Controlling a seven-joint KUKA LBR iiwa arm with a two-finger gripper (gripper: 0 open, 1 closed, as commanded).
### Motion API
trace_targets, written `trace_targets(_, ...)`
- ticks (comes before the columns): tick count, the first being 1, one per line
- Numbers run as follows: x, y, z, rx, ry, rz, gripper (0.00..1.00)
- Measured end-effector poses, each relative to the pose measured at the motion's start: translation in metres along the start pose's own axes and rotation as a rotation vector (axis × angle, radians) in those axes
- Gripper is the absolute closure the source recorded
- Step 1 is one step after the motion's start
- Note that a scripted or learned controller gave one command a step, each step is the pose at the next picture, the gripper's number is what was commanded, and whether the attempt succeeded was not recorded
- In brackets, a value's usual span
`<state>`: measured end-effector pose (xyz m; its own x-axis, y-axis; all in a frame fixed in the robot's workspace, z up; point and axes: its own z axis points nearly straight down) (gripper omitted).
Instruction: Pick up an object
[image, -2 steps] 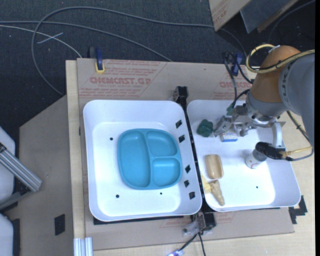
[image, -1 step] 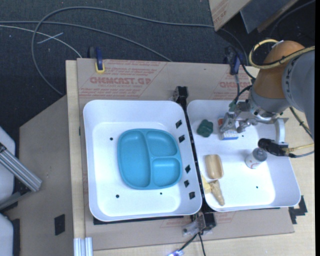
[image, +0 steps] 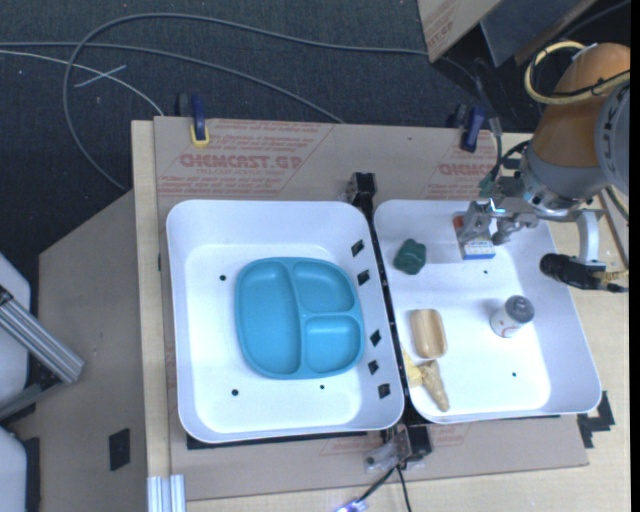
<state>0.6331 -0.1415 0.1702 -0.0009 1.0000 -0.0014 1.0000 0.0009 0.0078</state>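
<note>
My gripper (image: 479, 236) hangs over the far part of the right bin (image: 560, 395), at the end of the grey arm with its orange band. A dark green lump (image: 409, 256) lies just left of it, apart from it. Nearer the front, a tan scoop-shaped piece (image: 428, 332) lies by the bin's left wall, with a pale yellow piece (image: 432, 385) below it. A small white and grey round object (image: 511, 316) sits to the right of the middle. Something small with red and blue shows right under the gripper; I cannot make out what it is.
The left bin (image: 190, 300) holds a blue divided plate (image: 299, 317). A black divider with clips (image: 372, 290) runs between the bins. Blue clamps (image: 199, 118) hold the cardboard at the back. Cables trail along the arm on the right.
</note>
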Motion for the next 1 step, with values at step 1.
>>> trace_targets(1,-0.0001,0.0018,-0.0359,0.002,0.000,0.000,1.00)
